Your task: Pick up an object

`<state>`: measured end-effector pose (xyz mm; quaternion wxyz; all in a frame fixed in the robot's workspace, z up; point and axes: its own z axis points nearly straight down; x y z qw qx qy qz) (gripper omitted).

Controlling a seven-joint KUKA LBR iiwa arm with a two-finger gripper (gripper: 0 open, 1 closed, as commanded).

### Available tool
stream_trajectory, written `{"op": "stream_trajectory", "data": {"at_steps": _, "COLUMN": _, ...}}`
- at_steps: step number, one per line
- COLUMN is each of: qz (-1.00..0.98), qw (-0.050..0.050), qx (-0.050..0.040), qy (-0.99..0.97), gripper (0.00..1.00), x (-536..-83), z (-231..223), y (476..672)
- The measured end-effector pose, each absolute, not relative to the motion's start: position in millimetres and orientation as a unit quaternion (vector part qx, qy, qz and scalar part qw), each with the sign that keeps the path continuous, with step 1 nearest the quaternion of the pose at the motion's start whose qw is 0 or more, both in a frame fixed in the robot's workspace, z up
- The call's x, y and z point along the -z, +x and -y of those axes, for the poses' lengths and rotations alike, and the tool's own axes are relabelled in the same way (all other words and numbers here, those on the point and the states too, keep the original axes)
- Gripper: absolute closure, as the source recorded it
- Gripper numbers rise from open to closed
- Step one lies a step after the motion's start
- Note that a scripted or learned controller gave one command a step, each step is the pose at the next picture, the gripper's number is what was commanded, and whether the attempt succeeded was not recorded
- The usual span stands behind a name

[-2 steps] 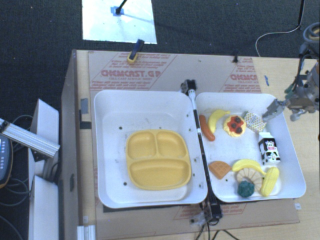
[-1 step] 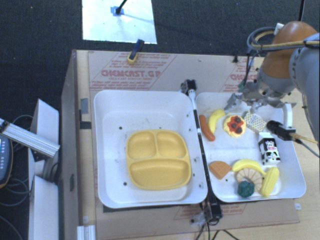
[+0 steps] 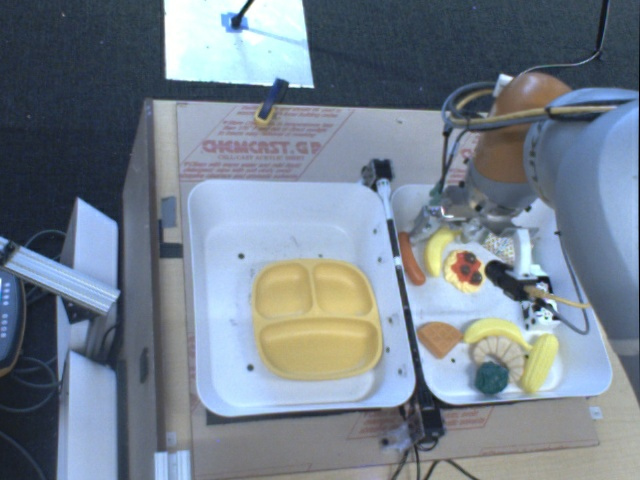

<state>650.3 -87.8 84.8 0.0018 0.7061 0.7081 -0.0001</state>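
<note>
The grey arm with its orange band (image 3: 525, 103) reaches in from three o'clock and hangs over the upper part of the shallow white right-hand bin (image 3: 596, 368), while the shallow white left-hand bin (image 3: 215, 268) carries a yellow plastic divided tray (image 3: 316, 318). The gripper (image 3: 462, 213) sits low at the twelve o'clock end of the right bin, its lower part hidden among cables and its own body, so whether it is spread or closed cannot be told, and nothing can be seen in its grasp. The toy food lies from it toward six o'clock: a small yellow banana-shaped piece (image 3: 437, 251) just beside it, a round yellow tart with red topping (image 3: 465, 271) next to that, and a thin orange-red sausage-like stick (image 3: 411, 259) at seven o'clock, its long axis running roughly twelve to six along the bin's wall. Farther toward six o'clock lie an orange wedge (image 3: 438, 339), a second yellow banana (image 3: 496, 330), a tan ridged cookie (image 3: 494, 352), a yellow corn cob (image 3: 541, 361) and a dark teal lump (image 3: 491, 378). The nearest candidate is judged to be the small banana piece, directly below the wrist.
</note>
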Motion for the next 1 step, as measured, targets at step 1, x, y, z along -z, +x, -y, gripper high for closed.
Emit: {"op": "stream_trajectory", "data": {"at_steps": 1, "qz": -0.708, "qw": -0.001, "qx": 0.001, "qy": 0.706, "gripper": 1.0, "x": -95.2, "z": 87.7, "y": 649.9}}
